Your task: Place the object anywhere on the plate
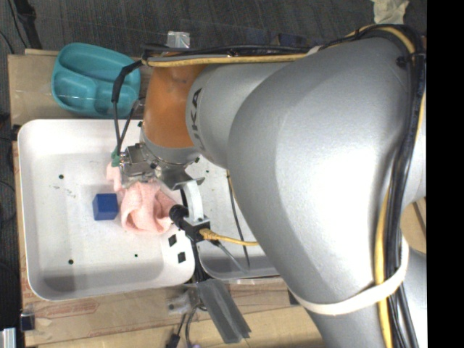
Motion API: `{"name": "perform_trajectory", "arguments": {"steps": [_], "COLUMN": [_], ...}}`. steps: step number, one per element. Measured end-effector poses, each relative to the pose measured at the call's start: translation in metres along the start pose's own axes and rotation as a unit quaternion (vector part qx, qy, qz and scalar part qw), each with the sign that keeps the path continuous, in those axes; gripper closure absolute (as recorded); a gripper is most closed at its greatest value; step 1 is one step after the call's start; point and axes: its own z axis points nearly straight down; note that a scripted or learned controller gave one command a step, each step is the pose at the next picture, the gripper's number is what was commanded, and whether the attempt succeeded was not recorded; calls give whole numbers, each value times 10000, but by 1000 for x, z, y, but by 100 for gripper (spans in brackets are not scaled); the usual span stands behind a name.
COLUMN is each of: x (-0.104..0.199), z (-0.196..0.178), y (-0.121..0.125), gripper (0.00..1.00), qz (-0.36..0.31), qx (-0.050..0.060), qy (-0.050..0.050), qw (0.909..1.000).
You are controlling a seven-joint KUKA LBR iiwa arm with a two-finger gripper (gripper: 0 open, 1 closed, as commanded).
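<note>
A small blue cube (pixel 105 206) lies on the floor of the left white bin (pixel 51 216). Right beside it, touching or nearly so, sits a pink cloth-like object (pixel 143 205) bunched against the bin's right side. My gripper (pixel 134 165) hangs over the upper edge of the pink object, under the orange wrist band (pixel 168 111). The wrist body hides its fingertips. I cannot make out a plate as such.
A teal moulded object (pixel 90 78) rests on the bench behind the left bin. The grey arm (pixel 312 172) covers the whole right bin. A yellow cable (pixel 232 241) loops near the bins' shared edge.
</note>
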Motion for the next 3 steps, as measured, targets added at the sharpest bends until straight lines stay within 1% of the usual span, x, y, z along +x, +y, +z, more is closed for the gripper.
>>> {"name": "perform_trajectory", "arguments": {"steps": [1, 2, 3], "x": [20, -23, -67], "z": [6, 8, -37], "y": [9, 42, 70], "gripper": [100, 100, 100], "qz": [1224, 1153, 510], "qx": [-2, 0, -5], "qy": [-1, 10, 8], "qw": [9925, 9933, 9987]}}
